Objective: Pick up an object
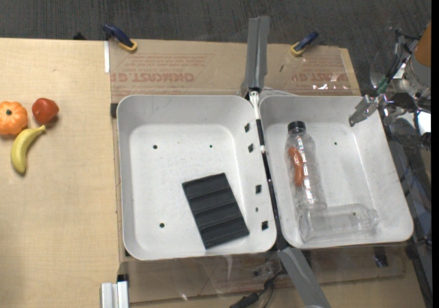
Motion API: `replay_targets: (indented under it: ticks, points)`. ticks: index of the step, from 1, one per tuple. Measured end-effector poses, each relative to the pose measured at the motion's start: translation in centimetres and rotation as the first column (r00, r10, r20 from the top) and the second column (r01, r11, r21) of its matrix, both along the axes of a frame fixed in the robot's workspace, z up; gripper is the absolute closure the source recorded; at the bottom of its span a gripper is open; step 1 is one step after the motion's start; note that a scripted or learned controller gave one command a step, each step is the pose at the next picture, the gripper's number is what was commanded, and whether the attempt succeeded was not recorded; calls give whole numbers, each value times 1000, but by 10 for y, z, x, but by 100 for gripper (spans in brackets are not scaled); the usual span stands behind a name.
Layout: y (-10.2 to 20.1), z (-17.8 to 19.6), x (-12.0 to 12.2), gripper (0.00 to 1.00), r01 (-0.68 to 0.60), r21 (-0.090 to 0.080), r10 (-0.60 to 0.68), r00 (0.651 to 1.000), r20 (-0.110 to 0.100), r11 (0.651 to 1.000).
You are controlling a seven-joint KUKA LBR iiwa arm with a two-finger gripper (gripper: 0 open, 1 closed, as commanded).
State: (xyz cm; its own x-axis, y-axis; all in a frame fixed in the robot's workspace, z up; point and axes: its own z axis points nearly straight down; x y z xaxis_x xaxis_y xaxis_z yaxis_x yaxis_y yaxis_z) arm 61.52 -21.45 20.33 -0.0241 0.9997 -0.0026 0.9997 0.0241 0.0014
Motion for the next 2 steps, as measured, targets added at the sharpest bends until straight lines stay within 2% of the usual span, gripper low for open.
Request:
replay_targets:
  ticks: [1, 2]
  points:
    - [39, -111, 9, 0, -190, 2, 190, 982, -1, 982]
    - [115, -111, 27, 0, -168, 0, 168, 986, 1, 986]
